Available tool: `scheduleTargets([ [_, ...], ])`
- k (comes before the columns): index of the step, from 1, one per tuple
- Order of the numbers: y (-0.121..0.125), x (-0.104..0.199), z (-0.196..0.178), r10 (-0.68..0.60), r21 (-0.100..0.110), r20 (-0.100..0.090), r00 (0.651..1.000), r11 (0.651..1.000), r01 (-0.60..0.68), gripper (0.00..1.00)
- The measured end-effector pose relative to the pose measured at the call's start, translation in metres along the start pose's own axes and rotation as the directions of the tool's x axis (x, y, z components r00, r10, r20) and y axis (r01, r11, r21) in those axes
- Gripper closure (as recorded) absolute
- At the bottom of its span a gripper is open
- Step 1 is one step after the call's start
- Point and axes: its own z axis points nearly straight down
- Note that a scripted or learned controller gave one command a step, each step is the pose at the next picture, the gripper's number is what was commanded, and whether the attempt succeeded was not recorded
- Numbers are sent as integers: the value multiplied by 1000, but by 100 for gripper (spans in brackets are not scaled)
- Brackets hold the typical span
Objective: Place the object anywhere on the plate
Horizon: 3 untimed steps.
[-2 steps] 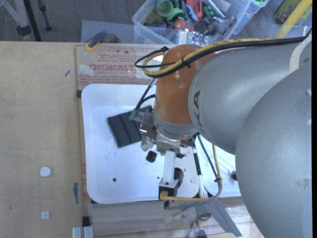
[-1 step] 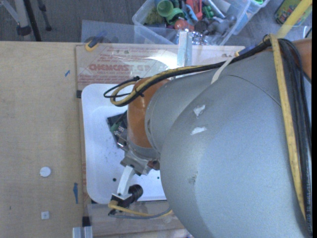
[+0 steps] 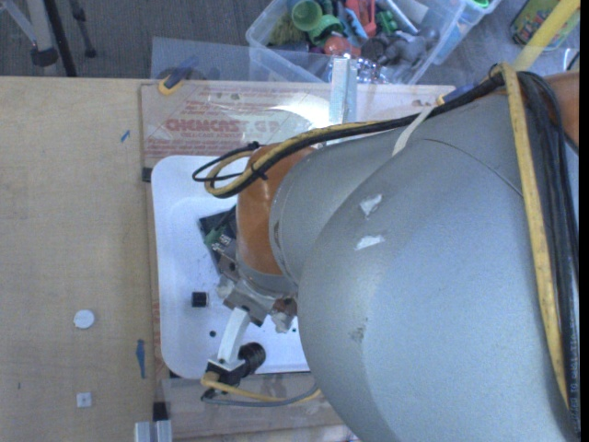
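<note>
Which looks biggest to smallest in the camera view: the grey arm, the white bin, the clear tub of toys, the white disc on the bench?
1. grey arm, though nearness to the camera inflates it
2. white bin, partly covered by the arm
3. clear tub of toys
4. white disc

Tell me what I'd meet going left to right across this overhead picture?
small white disc on the bench → small black cube in the white bin → orange band → big grey arm.
</note>
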Motion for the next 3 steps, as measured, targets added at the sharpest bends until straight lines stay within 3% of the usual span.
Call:
scheduleTargets([
  [1, 36, -45, -87, 25, -3, -3, 1000, 1000, -25, 0],
  [2, 8, 6, 27, -107, -18, -30, 994, 994, 107, 0],
  [3, 45, -57, -106, -171, -4, -3, 985, 985, 171, 0],
])
